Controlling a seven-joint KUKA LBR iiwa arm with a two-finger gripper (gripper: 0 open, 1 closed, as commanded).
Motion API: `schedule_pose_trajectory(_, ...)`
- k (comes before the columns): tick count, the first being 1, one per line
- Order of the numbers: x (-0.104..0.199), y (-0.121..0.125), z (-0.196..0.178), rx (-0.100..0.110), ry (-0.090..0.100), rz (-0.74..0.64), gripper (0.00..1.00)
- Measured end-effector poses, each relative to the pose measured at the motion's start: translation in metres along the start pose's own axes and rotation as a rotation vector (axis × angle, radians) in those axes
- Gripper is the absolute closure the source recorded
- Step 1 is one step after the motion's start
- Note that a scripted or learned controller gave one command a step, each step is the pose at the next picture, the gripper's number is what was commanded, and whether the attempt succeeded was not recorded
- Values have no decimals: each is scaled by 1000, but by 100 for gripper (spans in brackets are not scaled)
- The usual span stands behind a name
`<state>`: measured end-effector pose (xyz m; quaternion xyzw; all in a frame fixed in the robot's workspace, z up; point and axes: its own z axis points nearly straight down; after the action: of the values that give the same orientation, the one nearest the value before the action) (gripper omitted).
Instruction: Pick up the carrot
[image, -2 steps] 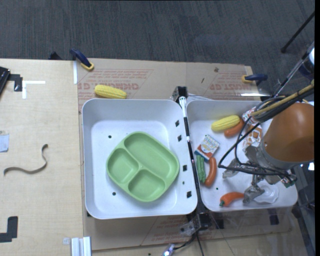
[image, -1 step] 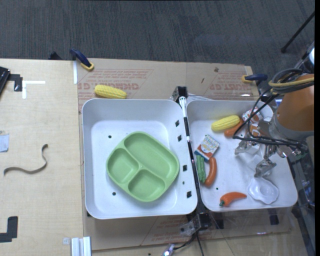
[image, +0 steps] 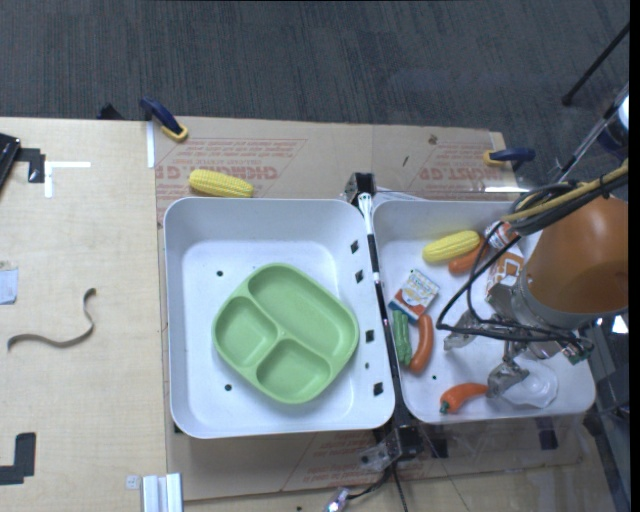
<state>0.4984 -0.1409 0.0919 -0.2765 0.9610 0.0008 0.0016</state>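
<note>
The carrot (image: 463, 397) is small and orange with a green stub at its left end. It lies flat near the front wall of the right bin (image: 520, 408). My gripper (image: 505, 378) hangs low over the front of that bin, right at the carrot's right end and seemingly touching it. Cables and the grey wrist with its orange band (image: 585, 255) cover the bin's right half. The carrot rests on the bin floor.
In the right bin lie a yellow corn cob (image: 452, 245) with an orange piece (image: 466, 263) beside it, a small packet (image: 417, 290), a green vegetable (image: 401, 338) and a red-orange sausage (image: 423, 343). The left bin holds a green divided plate (image: 287, 332). Another corn cob (image: 221, 182) lies behind it.
</note>
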Motion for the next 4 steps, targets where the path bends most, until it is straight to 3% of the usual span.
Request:
schedule_pose_trajectory(1, -26, -65, -1, 3, -3, -27, 0)
schedule_pose_trajectory(2, 46, -66, -2, 4, -3, 81, 0)
schedule_pose_trajectory(4, -5, 33, 1, -2, 1, -175, 0)
